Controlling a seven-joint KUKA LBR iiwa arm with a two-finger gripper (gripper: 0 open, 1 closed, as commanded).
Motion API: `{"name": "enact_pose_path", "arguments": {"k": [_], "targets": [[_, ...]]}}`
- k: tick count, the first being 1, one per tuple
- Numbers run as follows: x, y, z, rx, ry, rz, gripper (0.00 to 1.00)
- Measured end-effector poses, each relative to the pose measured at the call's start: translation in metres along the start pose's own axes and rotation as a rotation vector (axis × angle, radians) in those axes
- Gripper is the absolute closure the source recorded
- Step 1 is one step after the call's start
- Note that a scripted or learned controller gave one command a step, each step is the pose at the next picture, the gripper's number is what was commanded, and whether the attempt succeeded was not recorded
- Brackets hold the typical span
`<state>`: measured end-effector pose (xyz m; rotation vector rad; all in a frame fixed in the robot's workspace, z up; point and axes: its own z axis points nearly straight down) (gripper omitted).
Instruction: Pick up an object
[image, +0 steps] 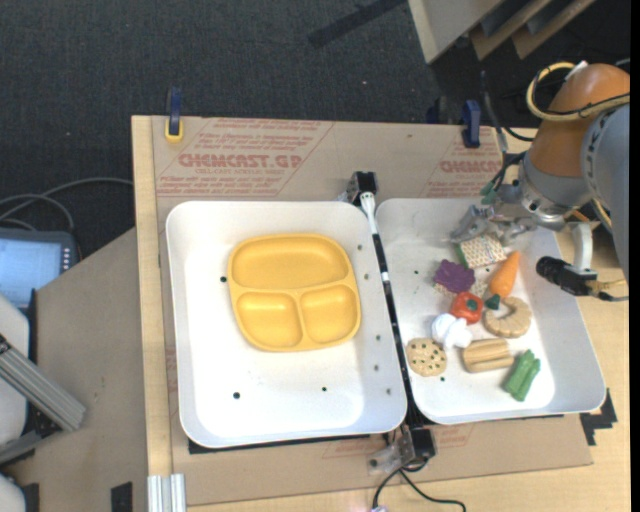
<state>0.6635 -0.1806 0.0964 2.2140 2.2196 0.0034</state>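
Observation:
My gripper (486, 222) hangs over the back of the right bin (575, 395), just above a pale checkered waffle piece (481, 251). In front of the waffle lie a purple grape bunch (453, 275), an orange carrot (505, 273), a red pepper (466, 305), a tan ring-shaped biscuit (508, 318), a white piece (448, 330), a chocolate-chip cookie (426, 356), a brown bread roll (486, 354) and a green vegetable (521, 374). The grey metal of the gripper blurs into the bin wall behind it.
The left bin (200, 390) bears a yellow three-compartment plate (293, 290). The arm (575, 140) reaches in from the upper right, with a black cable part (565, 275) over the right bin's right edge. A black divider rail (380, 270) runs between the bins.

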Motion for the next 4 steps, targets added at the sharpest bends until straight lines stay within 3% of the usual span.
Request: {"name": "enact_pose_path", "arguments": {"k": [1, 2, 3, 4], "targets": [[0.078, -0.03, -0.092, 0.004, 0.005, -0.002, 1.0], [0.123, -0.088, -0.146, 0.01, 0.006, -0.001, 1.0], [0.142, -0.091, -0.127, 0.011, 0.004, 0.0, 1.0], [0.143, -0.12, -0.135, 0.011, 0.005, 0.004, 1.0]]}}
